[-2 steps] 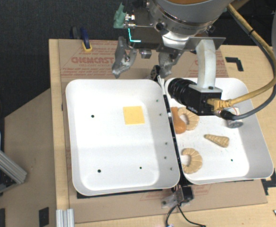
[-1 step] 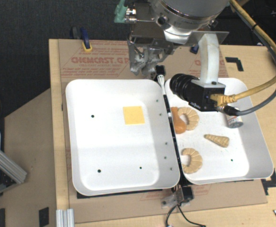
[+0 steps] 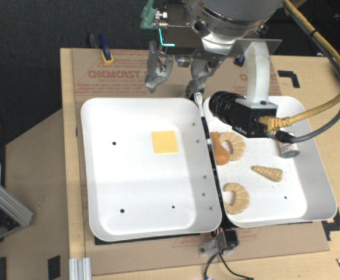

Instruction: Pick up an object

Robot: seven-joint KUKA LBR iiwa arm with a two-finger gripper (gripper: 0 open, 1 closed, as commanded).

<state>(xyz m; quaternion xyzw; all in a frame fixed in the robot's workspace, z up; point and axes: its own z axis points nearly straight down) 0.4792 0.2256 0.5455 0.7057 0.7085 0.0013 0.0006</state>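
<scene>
Camera view: gripper [image 3: 175,77] hangs with fingers spread, grasping nothing, over the counter [image 3: 123,69] behind the left bin [image 3: 100,115]. A flat yellow square [image 3: 164,142] lies there, edges roughly parallel to the walls. Shrimp [image 3: 235,196] and cone shell [image 3: 267,172] occupy the right bin [image 3: 315,185].

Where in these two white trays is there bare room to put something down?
The left bin is mostly bare: open floor all around the yellow square. The right bin is crowded near the divider with a croissant, a second pastry, a cone and a small can; its bottom right corner is free.
</scene>
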